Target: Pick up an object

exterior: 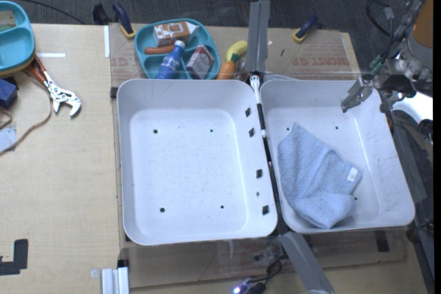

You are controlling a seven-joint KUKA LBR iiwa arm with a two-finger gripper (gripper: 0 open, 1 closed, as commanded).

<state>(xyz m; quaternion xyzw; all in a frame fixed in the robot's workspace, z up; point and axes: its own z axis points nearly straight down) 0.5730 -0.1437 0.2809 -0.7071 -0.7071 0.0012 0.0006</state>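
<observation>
One crumpled pale-blue terry cloth [315, 175] lies in the right-hand shallow white bin [386, 169] — toward its front. Nothing is held by the two-finger gripper [367, 96], poised open above the bin's far right corner. A raised fold is best pinched — straight down.

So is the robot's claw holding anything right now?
No, nothing. The gripper hangs open above the right bin's far corner, apart from the grey towel lying inside.
</observation>
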